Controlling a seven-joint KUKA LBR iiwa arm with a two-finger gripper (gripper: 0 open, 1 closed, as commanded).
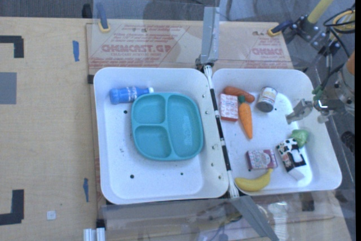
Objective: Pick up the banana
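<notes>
- The banana [254,182] lies on the floor of the right bin [322,138], at its near edge close to the divider, curved and lying flat.
- Just above it sits a small red box [260,159]; to the right of that, a black-and-white carton [293,157] with a green item [300,136] touching its top.
- The gripper [302,110] hangs over the right bin's right side, well apart from the banana; I cannot tell how its fingers stand, and nothing shows in its grasp.
- Farther back: 2 carrots [245,119], a red packet [228,107], a can [266,99].
- The left bin [113,172] holds a teal divided plate [167,126] and a blue bottle [127,93].
</notes>
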